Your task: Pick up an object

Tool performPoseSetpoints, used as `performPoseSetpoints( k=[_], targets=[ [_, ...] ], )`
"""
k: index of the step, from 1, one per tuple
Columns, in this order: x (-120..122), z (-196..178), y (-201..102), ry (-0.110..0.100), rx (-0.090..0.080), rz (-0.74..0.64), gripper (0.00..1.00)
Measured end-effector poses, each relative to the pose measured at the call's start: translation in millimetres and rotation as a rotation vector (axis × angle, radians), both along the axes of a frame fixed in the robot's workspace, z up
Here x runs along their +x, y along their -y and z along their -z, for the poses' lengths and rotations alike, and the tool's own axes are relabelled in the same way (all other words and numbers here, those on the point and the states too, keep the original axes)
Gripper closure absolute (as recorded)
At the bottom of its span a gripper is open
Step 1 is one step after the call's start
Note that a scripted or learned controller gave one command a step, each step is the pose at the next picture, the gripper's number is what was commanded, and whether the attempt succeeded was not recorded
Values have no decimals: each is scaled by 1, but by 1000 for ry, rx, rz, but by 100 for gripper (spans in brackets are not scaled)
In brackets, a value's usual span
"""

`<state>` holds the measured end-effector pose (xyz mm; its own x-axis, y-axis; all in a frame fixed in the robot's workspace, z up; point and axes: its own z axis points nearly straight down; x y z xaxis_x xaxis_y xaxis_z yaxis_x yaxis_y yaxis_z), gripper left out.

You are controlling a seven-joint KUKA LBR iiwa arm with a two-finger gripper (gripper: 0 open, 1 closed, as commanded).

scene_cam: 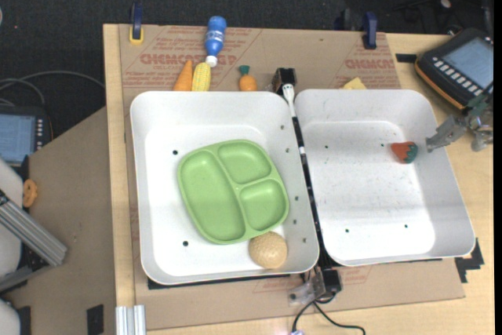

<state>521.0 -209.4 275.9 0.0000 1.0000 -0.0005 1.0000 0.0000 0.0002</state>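
A small red toy strawberry with a green top (404, 152) lies in the right white bin (369, 239), close to its right wall. My gripper (447, 136) hangs over that wall, its tip just right of the strawberry and near it, with nothing visibly held. In the left white bin (157, 129) sits a green divided plate (232, 189), and a tan round roll (269, 249) rests against the plate's front edge.
Behind the bins on the cardboard lie a blue-capped bottle (214, 38), a corn cob (201, 77), a carrot (183, 78), a small orange toy (247, 80) and a black item (283, 78). A control pendant (463, 68) sits at the right.
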Motion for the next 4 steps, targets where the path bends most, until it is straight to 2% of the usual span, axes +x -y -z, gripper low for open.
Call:
performPoseSetpoints(
  k=[1,2,3,4],
  targets=[
    [-9,179,9,4,0,-3,0],
    [43,192,-39,5,1,-7,0],
    [143,190,-80,10,1,-8,0],
    [71,192,-116,-7,4,0,0]
  ],
)
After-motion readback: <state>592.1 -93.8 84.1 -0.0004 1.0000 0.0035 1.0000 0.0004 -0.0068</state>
